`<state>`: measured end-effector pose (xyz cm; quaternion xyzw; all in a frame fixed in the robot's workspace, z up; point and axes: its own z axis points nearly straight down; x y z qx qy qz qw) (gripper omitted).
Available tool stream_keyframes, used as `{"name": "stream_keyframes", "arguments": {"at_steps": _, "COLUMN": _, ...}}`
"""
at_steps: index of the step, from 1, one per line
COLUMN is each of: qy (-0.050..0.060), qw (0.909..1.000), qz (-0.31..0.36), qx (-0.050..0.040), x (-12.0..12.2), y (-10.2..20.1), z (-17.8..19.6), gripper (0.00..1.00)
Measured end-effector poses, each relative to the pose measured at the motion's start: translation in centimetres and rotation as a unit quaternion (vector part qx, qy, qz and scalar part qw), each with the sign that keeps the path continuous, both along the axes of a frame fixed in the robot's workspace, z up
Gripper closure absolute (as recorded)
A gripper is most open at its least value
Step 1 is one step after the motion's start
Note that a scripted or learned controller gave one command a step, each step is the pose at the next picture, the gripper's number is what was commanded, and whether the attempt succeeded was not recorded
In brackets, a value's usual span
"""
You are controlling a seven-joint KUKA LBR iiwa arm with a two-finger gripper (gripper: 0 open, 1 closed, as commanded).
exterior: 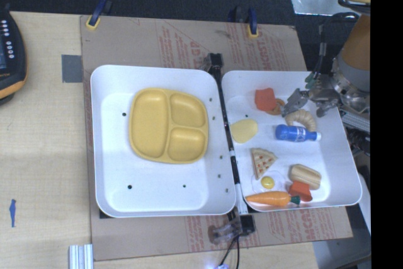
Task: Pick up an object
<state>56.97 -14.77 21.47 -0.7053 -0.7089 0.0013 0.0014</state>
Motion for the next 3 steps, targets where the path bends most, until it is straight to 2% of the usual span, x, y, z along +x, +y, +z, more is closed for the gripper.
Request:
{"name": "stream_keyframes", "arguments": {"at_steps": 1, "qy": -0.004, "qw": 1.0, "qz": 0.002, "qx": -0.0011, "x": 9.1, "y": 3.7, "z": -2.1, "gripper": 0.0}}
{"name": "stream_keyframes", "arguments": {"at_steps": 2, "qy": -0.002, "qw": 1.0, "qz": 0.0, "qx": -0.0026, "x": 8.5, "y": 2.8, "z": -12.6, "gripper": 0.0}}
{"name": "stream_keyframes", "arguments": {"at_steps": 3, "qy": -0.001, "qw": 1.0, "qz": 0.001, "qx": -0.0015, "x": 8.5, "y": 2.8, "z": -11.1, "gripper": 1.0}}
